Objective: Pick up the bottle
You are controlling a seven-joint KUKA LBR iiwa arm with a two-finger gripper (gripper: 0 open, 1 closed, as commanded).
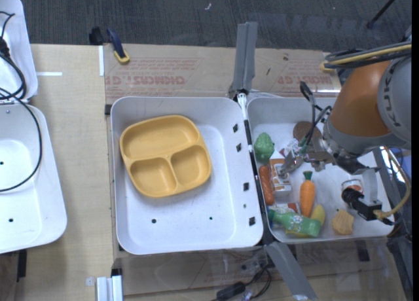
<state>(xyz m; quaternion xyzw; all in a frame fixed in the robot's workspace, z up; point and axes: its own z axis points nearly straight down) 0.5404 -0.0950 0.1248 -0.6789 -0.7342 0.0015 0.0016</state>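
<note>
My pincer (pixel 292 161) hangs low over the right bin (pixel 366 233), above a small white and orange carton (pixel 280 180). How wide it stands I cannot tell: the metal parts blur together with the clutter beneath, and my own wrist and orange band (pixel 357 106) cover the bin's far corner. Nothing visibly sits in its grip.

The bottle (pixel 294 222) lies on its side at the near edge of the right bin, green with a printed label, apart from my pincer and nearer the camera. Just beside it stands an orange carrot (pixel 307 193), with a yellow piece (pixel 317 213) touching the bottle's right end. A green vegetable-like toy (pixel 263 146) and a reddish sausage shape (pixel 266 184) lie along the bin's left wall. A tan lump (pixel 342 222) rests near the front right; a brown round thing (pixel 302 129) is half hidden behind my cables.

The left bin (pixel 131 228) holds a yellow divided plate (pixel 165 155).
</note>
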